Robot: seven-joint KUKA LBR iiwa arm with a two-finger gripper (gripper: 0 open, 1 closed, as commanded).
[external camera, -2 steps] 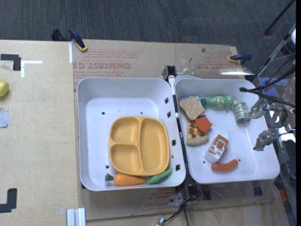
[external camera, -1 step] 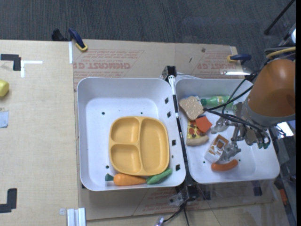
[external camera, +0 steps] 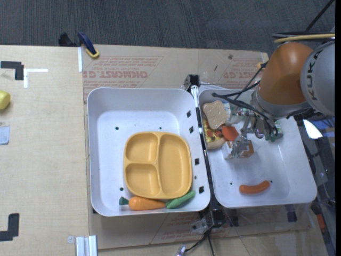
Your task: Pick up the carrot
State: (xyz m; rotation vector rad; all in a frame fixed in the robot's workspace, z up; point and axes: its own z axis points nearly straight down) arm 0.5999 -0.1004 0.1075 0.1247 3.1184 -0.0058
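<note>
The carrot (external camera: 145,203), orange with a small green top at its left end, lies flat along the front wall of the left bin (external camera: 101,143), just below the yellow plate. My gripper (external camera: 241,147) hangs low over the middle of the right bin (external camera: 295,164), well to the right of the carrot and across the wall between the bins. Nothing of the carrot is near it. The grey arm with its orange band (external camera: 285,73) reaches in from the upper right.
A yellow three-part plate (external camera: 158,163) occupies the middle of the left bin, and a green pea pod (external camera: 180,200) lies right of the carrot. The right bin holds a bread slice (external camera: 214,113), red and yellow food pieces (external camera: 219,134) and a sausage (external camera: 254,187).
</note>
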